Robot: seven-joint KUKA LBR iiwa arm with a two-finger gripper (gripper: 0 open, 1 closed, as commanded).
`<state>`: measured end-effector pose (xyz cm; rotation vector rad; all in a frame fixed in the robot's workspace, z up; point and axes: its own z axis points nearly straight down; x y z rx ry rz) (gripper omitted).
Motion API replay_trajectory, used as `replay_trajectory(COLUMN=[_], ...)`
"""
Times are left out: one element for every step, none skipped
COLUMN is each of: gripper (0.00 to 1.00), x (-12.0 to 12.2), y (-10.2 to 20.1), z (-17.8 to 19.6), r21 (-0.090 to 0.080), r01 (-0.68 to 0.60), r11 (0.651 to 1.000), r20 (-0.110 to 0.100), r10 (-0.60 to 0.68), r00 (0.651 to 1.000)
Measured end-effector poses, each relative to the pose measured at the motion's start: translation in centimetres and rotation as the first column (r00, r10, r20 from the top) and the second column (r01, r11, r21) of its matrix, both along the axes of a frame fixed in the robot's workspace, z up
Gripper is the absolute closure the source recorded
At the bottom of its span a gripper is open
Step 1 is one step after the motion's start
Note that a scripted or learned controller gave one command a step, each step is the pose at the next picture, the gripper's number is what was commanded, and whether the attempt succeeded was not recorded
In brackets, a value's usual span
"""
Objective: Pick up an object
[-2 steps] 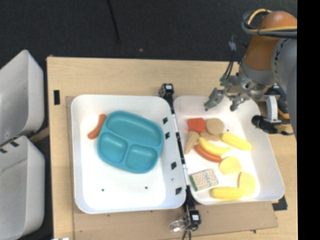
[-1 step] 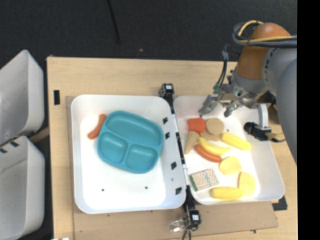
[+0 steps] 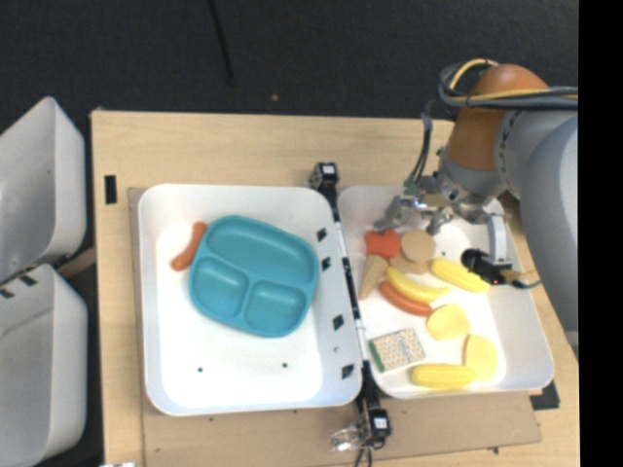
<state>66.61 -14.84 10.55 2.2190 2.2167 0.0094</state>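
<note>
Gripper [image 3: 417, 214] sits low over the right bin [image 3: 526, 343], at its back-left part, w/ the grey arm [image 3: 545, 163] and orange band [image 3: 492, 115] coming in from the right. Fingers are a blur of metal from up here, so can't tell how wide they're spread or if anything's caught between them. Right beneath and just in front: a red star-shaped piece [image 3: 384, 244] and a tan round piece [image 3: 419, 248], both close to the tool tips, contact unclear. Nearby, an ice-cream cone [image 3: 371, 275] leans along the bin's left wall, a banana [image 3: 413, 285] lies over a red sausage [image 3: 405, 300], another yellow piece [image 3: 459, 274] sits to the right. Toward the front: yellow round slice [image 3: 447, 321], a small patterned box [image 3: 396, 348], a corn-like yellow piece [image 3: 443, 376]. Over in the left bin [image 3: 165, 358], a teal divided plate [image 3: 254, 275] w/ an orange sausage [image 3: 189, 246] just beside its left edge.
</note>
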Motion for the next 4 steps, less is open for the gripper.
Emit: replay_trajectory(gripper=[1.00, 1.00, 1.00, 1.00], x=[0.3, 1.3, 1.4, -2.9], y=[-0.1, -0.7, -0.9, 2.0], z=[1.6, 7.8, 13.4, 13.0], r21=[-0.004, -0.004, -0.003, -0.002], r01=[-0.002, -0.003, -0.005, -0.007], r11=[1.000, 1.000, 1.000, 1.000], r20=[0.012, 0.001, 0.000, -0.009], r10=[0.002, 0.003, 0.005, 0.007], r00=[1.000, 1.000, 1.000, 1.000])
